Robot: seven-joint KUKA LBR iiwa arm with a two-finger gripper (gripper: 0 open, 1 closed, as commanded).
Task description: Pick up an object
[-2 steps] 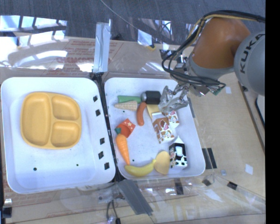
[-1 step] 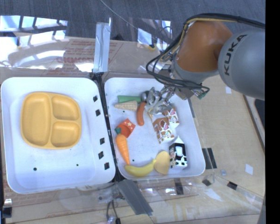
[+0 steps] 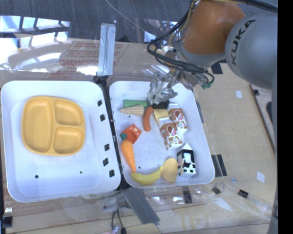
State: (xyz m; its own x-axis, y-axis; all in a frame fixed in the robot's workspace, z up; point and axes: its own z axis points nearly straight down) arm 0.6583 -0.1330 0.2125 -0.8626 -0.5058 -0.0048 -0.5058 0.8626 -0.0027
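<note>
Hovering low over the far end of the right bin (image 3: 201,145), the gripper (image 3: 159,95) sits above a tight cluster of toy food, just beside the sausage (image 3: 147,118) and the yellow cheese block (image 3: 160,116); whether its fingers are spread or pressed together I cannot tell, since the metal parts blur into one another from this angle, and nothing can be seen held between them. The nearest candidate looks like the sausage, which lies in the upper middle of the right bin, touching or nearly touching the cheese block on one side and close to the cone (image 3: 132,111) and the green piece (image 3: 135,103) on the other. Its long axis runs roughly from the far side of the bin toward the near side, tilted slightly, with its upper end pointing up toward the gripper and its lower end toward the strawberry (image 3: 132,133). To do this step well, I judge the gripper should close across the short width of the sausage, at right angles to that axis, and come down near its middle so it does not pivot out. The crowding is the main risk: a finger may land on the cheese block or the patterned cartons (image 3: 173,127) instead. The left bin (image 3: 19,179) holds 1 yellow divided plate (image 3: 52,125), well apart from all this.
</note>
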